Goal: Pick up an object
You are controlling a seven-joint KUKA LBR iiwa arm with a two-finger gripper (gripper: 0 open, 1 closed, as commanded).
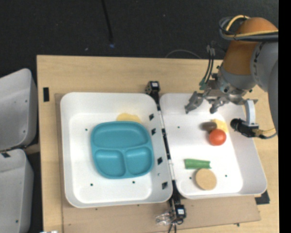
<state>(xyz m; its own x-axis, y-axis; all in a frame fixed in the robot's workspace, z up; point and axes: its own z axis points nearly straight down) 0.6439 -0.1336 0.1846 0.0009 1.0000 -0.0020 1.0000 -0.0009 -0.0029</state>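
Grey metal hand (203,105), fingers spread wide and holding nothing, hovers upper right above the round red tomato (217,137).

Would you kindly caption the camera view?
Open pincer above right bin holding tomato; blue tray in left bin.

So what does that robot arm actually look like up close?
The arm is grey metal with a rounded orange band above the wrist. Thin cables, one yellowish, loop over its top. It ends in a small dark grey gripper with two slim fingers.
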